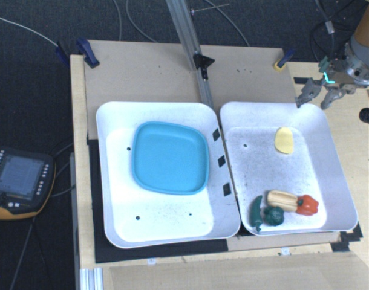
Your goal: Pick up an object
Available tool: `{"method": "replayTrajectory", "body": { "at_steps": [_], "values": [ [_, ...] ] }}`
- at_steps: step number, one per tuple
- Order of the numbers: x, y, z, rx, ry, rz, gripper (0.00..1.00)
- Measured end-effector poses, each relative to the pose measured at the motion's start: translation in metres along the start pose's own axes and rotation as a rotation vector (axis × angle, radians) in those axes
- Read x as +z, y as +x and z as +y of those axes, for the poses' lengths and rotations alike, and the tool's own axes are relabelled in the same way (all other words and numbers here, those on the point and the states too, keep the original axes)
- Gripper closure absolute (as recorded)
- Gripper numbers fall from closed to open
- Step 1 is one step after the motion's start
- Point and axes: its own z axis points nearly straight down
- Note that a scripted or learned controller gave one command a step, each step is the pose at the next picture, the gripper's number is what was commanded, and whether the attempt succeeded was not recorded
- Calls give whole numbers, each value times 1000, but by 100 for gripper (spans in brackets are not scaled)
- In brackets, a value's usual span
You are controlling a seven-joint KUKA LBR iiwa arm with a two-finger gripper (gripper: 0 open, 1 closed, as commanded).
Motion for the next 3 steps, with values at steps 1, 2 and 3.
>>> {"method": "replayTrajectory", "body": {
  "at_steps": [1, 2, 3],
  "values": [
    [0, 0, 0, 0, 0, 0, 0],
    [45, -4, -6, 1, 3, 0, 0],
    [100, -6, 2, 0, 5, 1, 0]
  ]
}}
